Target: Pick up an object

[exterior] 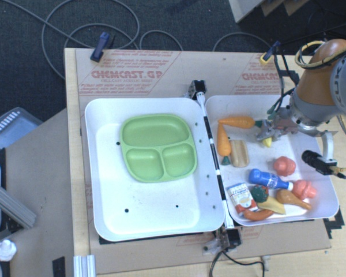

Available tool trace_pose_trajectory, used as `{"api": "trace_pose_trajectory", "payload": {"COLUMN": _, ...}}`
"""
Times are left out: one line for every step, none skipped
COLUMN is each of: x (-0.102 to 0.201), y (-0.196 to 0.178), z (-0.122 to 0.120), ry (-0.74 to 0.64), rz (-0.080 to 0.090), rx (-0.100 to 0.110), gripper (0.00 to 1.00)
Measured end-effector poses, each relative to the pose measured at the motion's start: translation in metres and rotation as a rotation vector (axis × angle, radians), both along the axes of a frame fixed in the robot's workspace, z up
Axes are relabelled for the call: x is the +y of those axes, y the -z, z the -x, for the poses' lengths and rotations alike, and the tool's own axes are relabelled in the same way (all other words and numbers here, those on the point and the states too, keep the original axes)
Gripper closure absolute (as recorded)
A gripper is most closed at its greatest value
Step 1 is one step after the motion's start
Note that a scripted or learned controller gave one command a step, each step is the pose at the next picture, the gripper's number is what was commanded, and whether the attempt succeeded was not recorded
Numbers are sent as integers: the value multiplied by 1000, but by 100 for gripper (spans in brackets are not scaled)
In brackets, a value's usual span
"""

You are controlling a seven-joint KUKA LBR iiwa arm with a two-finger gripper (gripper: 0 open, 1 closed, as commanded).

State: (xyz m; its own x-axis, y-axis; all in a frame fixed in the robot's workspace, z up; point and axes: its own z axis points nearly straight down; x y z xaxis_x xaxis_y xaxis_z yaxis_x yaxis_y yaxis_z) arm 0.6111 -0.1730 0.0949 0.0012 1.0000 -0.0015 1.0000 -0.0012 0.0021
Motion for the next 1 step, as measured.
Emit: {"api": "trace_pose_trajectory", "payload": {"x": 56, "y": -1, "z": -33, "ry": -1, "rz": -1, "rx": 2, "gripper": 100}}
